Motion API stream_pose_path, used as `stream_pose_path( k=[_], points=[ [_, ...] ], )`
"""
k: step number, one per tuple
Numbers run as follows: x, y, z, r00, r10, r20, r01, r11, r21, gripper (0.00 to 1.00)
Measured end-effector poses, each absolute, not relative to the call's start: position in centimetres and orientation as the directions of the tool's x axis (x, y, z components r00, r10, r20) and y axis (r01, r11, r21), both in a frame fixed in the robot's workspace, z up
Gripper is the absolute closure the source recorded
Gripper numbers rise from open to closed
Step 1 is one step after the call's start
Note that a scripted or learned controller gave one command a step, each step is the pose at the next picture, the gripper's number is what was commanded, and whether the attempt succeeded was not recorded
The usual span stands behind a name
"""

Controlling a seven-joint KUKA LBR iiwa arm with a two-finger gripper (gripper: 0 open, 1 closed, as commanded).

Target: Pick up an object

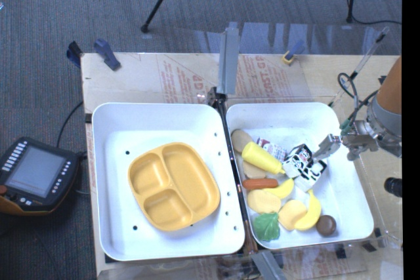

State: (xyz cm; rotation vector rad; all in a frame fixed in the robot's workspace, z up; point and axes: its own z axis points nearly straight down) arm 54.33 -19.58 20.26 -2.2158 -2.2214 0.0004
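Gripper (326, 145) hangs over the right bin (289, 112), its grip state unreadable; the carton (304, 164) sits just at its seven o'clock.

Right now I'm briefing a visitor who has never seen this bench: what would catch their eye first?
Probably the yellow divided plate, alone in the left bin. Next, the heap of toy food in the right bin: a yellow bottle, a banana, a carrot. The gripper reaches in from the right, at a black-and-white carton.
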Motion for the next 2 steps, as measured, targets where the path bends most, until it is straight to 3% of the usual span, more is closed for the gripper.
stream_pose_path(
  k=[1,2],
  points=[
    [59.5,-14.8,8.7,-0.324,0.946,0.003,0.946,0.324,-0.003,0.00],
    [59.7,-14.9,9.9,-0.320,0.947,0.002,0.947,0.320,0.001,1.00]
  ],
)
